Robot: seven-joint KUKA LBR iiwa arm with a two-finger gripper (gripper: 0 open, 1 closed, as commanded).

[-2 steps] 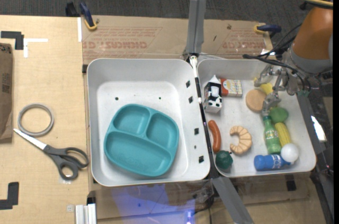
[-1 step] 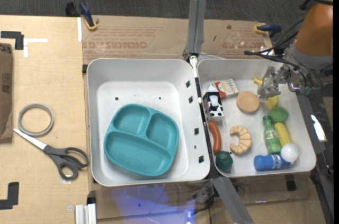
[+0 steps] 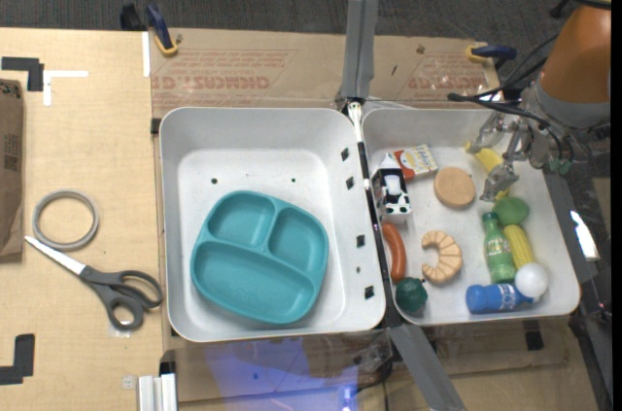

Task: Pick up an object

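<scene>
The camera looks down on a tan worktop [image 3: 87, 137] with two white bins side by side.

The left bin [image 3: 185, 147] holds one thing: a teal plate [image 3: 259, 256] with three parts. It lies in the near half of the bin.

The right bin [image 3: 561, 288] is full of toy food. At the far left side is a small red and white box [image 3: 419, 159]. Just beside it, toward the near side, is a little black and white carton [image 3: 392, 192]. Near that lies a red hot dog [image 3: 396, 251] against the left wall. A dark green round veggie [image 3: 411, 295] sits in the near left corner. A tan round cookie [image 3: 454, 187] is in the middle, and a croissant [image 3: 443, 256] lies nearer than it. On the right side are a green bottle [image 3: 498, 247], a yellow corn cob [image 3: 520, 244], a white ball [image 3: 532, 281] and a blue bottle [image 3: 496, 298] lying flat.

The arm comes in from the right. Its end effector [image 3: 503, 158] hangs over the far right part of this bin, just above a yellow thing [image 3: 487, 158] and a green thing [image 3: 510, 210]. I cannot tell how wide its tips are set.

On the worktop at the left lie a roll of tape [image 3: 66, 219] and grey scissors [image 3: 107, 285].
</scene>
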